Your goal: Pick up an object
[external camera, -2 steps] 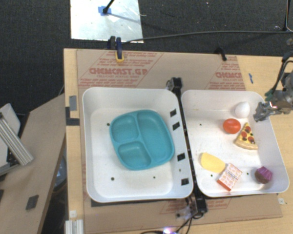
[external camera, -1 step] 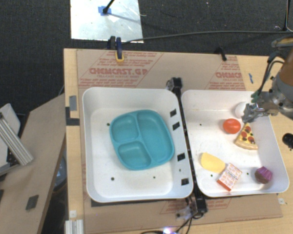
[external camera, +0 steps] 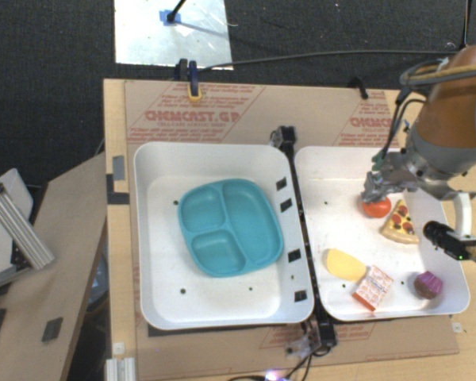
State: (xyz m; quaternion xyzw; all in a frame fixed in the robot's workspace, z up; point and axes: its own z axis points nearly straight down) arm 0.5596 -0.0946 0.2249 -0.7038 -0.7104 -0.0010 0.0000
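Two shallow white bins side by side on a bench. In the left bin (external camera: 155,236), a teal divided plate (external camera: 231,226), lying flat near the middle. In the right bin (external camera: 333,173), several small objects: a red tomato-like piece (external camera: 375,208) toward the far right, a pizza slice toy (external camera: 400,223) just beside it on the right, a yellow lemon-shaped piece (external camera: 345,263) nearer, a small red-and-white packet (external camera: 373,287) touching its near right edge, and a purple object (external camera: 428,284) at the near right corner. Arm reaching in from the right, gripper (external camera: 378,187) low over the red piece, right above it and seemingly touching. Jaw state impossible to tell from this angle.
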